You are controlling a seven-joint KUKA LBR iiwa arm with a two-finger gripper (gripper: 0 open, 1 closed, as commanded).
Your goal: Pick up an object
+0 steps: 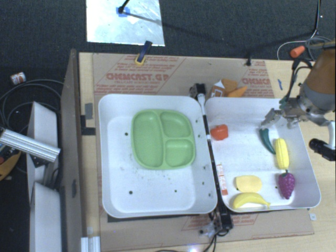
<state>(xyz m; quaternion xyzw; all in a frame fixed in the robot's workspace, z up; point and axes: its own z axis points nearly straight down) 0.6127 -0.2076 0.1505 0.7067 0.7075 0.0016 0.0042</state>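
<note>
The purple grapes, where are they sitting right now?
The purple grapes lie in the right bin, near its front right corner, just below the corn cob and right of the lemon and banana.

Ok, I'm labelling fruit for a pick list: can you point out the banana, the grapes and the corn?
banana [250, 200], camera view, middle of its curved body.
grapes [286, 184], camera view, centre of the purple bunch.
corn [282, 153], camera view, middle of the yellow cob.
</note>
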